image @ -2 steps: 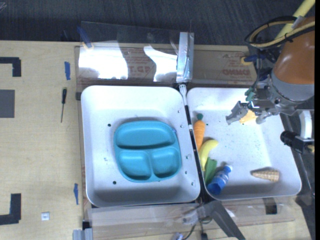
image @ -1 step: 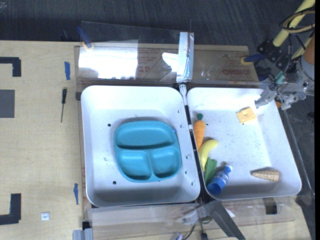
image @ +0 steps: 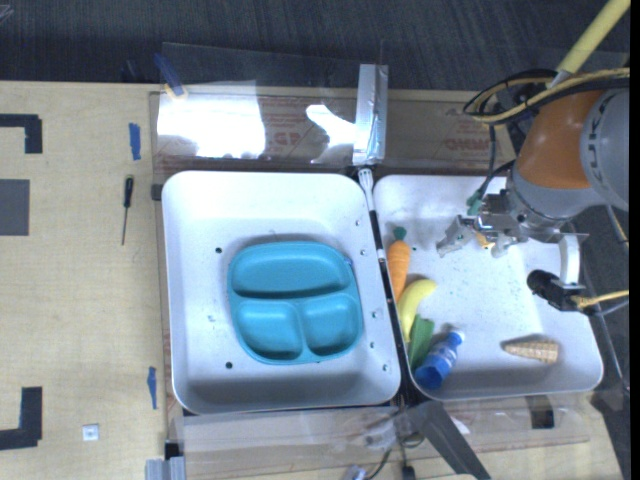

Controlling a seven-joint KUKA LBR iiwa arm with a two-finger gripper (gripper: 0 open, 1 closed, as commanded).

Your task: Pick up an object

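Two white bins are being viewed from above, and the arm point(image: 590, 158) is being extended in from three o'clock, its orange band seen at the upper right. The gripper point(image: 470, 230) is being held over the right bin point(image: 480, 368), toward that bin's twelve o'clock end, above bare white floor; whether its fingers are spread or pressed together cannot be told, and nothing is seen caught in it. Along the right bin's nine o'clock wall a row of items is being displayed: an orange carrot point(image: 399, 265) at the top, a yellow banana point(image: 415, 300) just below it, a green piece point(image: 421, 334) beneath that, and a blue bottle point(image: 439, 360) lying tilted at about seven o'clock. A tan, ridged cone-like object point(image: 531, 349) is being left well apart from them, at roughly five o'clock in the bin. The left bin point(image: 190, 268) is being occupied by a blue divided tray point(image: 295, 300), set near its middle.
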